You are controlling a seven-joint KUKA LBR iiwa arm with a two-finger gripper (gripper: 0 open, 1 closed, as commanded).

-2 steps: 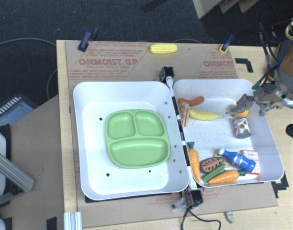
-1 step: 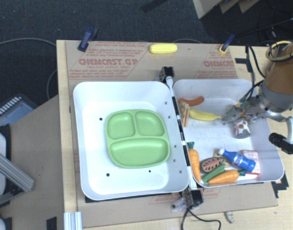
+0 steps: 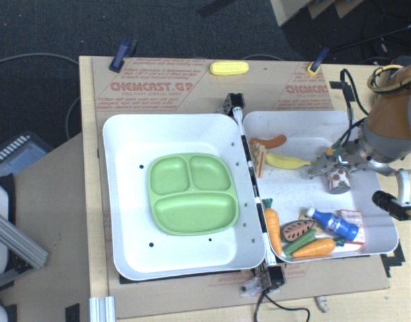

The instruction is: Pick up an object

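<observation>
The claw [image 3: 334, 168] hangs low over the right white bin's [image 3: 380, 123] far-right area, near a long yellow plastic banana [image 3: 288, 160]; whether it is released or clenched, I cannot tell. Closing there may catch nothing, since the banana lies beside it, apparently not beneath.
</observation>
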